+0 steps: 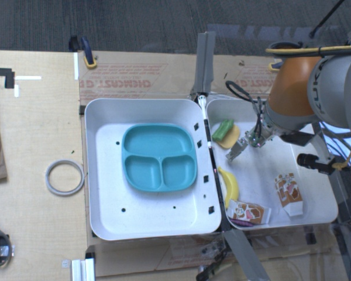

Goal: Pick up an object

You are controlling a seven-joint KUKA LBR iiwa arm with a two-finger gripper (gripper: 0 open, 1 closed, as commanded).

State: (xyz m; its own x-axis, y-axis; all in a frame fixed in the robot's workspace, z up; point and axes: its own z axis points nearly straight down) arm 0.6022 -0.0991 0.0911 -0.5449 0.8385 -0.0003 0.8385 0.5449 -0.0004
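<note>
A teal divided plate [160, 157] is lying in the left bin [99, 174]. In the right bin [322, 212] the gripper [241, 148] is hovering beside a green-and-yellow sponge [226, 133] — holding nothing, its finger state unclear — with a banana [229, 185] and 2 packets [248, 212] [288, 193] nearer the front.

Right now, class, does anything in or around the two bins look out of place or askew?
Nothing looks spilled or damaged. The one oddity: a tape ring lies outside the bins on the bench. The teal plate sits flat in the left bin.
</note>
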